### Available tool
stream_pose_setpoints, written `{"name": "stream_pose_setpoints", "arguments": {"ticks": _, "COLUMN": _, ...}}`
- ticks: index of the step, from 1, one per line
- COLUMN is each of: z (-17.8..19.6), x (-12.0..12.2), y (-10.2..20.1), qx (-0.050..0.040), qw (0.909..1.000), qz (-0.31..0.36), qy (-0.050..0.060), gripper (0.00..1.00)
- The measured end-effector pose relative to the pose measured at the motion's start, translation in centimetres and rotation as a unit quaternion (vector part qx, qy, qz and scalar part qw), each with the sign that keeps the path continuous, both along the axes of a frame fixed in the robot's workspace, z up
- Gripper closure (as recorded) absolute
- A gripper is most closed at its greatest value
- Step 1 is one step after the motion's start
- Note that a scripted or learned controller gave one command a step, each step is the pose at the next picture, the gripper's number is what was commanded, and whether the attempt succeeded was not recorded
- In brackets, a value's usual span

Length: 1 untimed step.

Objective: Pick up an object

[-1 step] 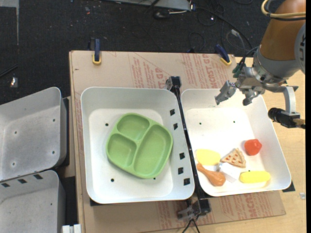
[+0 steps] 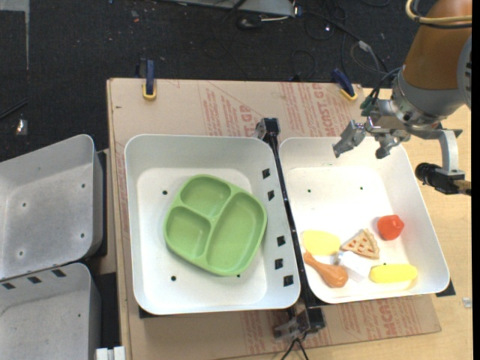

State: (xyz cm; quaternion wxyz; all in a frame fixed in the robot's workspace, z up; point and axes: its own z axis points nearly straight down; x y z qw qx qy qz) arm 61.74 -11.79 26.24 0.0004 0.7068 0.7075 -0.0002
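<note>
Your spread, empty jaws (image 2: 365, 142) hung well above the toy drumstick (image 2: 325, 269), which pointed diagonally across the white bin (image 2: 330, 175).

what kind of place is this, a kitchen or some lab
Most likely a robotics lab bench, not a kitchen. A grey arm with an orange band reaches over two shallow white bins clamped to a wooden board, loose cables trail on the dark floor, and the food looks like plastic toys.
</note>
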Motion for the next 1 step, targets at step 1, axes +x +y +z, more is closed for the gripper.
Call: {"name": "stream_pose_setpoints", "arguments": {"ticks": 1, "z": -4.62, "x": -0.76, "y": -0.15, "qx": 0.0005, "qw": 1.0000, "qz": -0.001, "qy": 0.003, "gripper": 0.00}}
